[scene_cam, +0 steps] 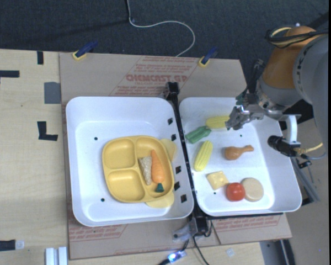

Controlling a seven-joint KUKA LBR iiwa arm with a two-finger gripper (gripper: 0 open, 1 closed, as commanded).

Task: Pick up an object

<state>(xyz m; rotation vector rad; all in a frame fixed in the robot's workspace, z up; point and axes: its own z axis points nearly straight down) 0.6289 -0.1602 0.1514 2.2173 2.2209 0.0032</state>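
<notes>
Red tomato [235, 191] and beige disc [252, 189] at near edge of right bin [281, 175], jaws [232, 122] over far side touching yellow piece [217, 122], jaw state unclear

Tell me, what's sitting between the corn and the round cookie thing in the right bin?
In the camera view, a yellow cheese wedge and a red tomato lie between the corn and the round tan piece.

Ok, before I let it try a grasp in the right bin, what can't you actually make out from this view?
- Grey two-finger gripper: fingertips dark, small and blurred, so open or shut is unclear.
- Yellow banana-shaped toy: its right end sits under the gripper; contact can't be judged.
- Pale cracker-like piece in the yellow divided plate: the orange toy carrot overlaps its edge.
</notes>
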